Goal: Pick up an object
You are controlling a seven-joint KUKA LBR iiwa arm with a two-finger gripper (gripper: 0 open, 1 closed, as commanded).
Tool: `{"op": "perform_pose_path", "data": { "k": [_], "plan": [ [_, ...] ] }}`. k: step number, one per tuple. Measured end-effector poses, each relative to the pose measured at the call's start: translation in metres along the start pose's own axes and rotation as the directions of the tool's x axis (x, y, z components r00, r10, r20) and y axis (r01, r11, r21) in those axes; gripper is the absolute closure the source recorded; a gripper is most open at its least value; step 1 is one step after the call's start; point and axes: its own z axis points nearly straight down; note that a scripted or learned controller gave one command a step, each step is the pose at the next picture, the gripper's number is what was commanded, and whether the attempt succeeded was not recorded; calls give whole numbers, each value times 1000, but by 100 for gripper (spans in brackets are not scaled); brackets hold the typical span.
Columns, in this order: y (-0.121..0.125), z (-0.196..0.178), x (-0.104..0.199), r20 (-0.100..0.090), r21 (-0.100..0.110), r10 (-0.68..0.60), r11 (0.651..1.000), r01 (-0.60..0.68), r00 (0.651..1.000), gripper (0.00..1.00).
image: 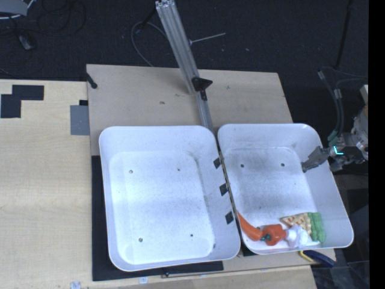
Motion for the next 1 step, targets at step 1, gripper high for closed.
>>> {"op": "perform_pose_path", "data": {
  "k": [1],
  "plan": [
    [0,0,0,0,0,0,1000,0,1000,0]
  ]
}}
